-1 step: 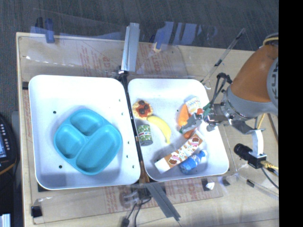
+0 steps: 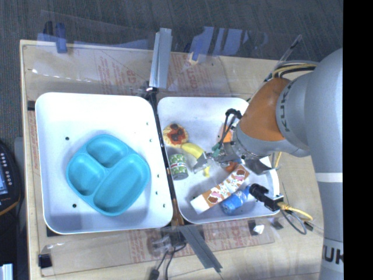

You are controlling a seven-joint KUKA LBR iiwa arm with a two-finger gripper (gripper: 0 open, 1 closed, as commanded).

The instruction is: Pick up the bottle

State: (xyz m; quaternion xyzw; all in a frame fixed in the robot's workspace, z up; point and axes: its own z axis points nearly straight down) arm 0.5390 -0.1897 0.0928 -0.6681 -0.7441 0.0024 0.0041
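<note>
The arm [image 2: 317, 104] fills the right side of the frame as a thick, smooth grey cylinder with rounded joints. An orange band [image 2: 262, 118] wraps it just above the wrist. Dark letters, apparently "KU", sit at the lower right edge on the grey casing. Thin cables [image 2: 291, 69], black and yellowish, run along the top of the orange section. The gripper [image 2: 213, 156] looks dark and metallic, though blurred.

Bench on dark carpet

A pale wooden bench [image 2: 87, 69] stands on dark grey carpeted floor [image 2: 116, 4], evenly lit.
</note>
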